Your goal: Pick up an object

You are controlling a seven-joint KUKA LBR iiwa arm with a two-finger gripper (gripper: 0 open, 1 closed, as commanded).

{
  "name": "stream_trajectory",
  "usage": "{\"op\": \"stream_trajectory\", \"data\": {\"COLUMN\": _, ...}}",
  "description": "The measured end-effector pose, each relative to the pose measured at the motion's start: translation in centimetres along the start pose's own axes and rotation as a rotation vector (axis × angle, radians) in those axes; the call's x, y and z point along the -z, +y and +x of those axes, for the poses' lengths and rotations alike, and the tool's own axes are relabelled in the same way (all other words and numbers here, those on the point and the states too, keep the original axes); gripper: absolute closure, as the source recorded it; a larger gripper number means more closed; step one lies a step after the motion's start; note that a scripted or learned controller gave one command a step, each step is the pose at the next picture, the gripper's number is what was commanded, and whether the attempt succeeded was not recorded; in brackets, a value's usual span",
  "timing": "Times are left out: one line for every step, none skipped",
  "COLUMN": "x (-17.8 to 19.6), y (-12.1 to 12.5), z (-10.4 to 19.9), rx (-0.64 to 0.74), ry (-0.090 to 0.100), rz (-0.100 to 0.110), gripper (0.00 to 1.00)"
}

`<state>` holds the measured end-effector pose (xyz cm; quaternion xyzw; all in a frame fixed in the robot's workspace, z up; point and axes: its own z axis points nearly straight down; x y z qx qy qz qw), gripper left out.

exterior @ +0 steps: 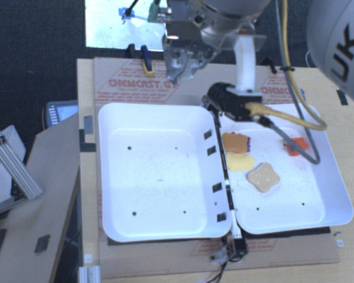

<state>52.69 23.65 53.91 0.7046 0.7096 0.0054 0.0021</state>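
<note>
Task status: we judge the pick not yet made; every candidate object lies loose in the right bin [336, 208], none lifted.
End effector: the end effector [178, 69] hangs high over the far edge of the desk [138, 90], beyond the bins and nearer the left one; we cannot tell whether it is open or closed, and we see nothing hanging from it.
Objects: a brown waffle-like piece [236, 142] lies near the divider, a yellow disc [241, 162] touching its near edge, and a tan toast-shaped piece [263, 177] just beside the disc. An orange piece [296, 146] lies apart to the right, partly crossed by a grey cable [307, 140].
Remaining: we judge the whole task outstanding, namely travel to the right bin, descent, closure and lift.
Left bin: the left bin [106, 217] shows a bare white floor with small dark dots.
Surface: the desk is pale board carrying a sheet printed in red lettering.
Room: dark floor surrounds the desk; a bright panel [115, 16] lies beyond it and an aluminium rail [9, 158] sits at left.
</note>
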Motion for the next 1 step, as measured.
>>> {"op": "stream_trajectory", "data": {"x": -5.90, "y": 9.54, "z": -0.42, "rx": -0.008, "ry": -0.005, "rz": 0.008, "gripper": 1.00}}
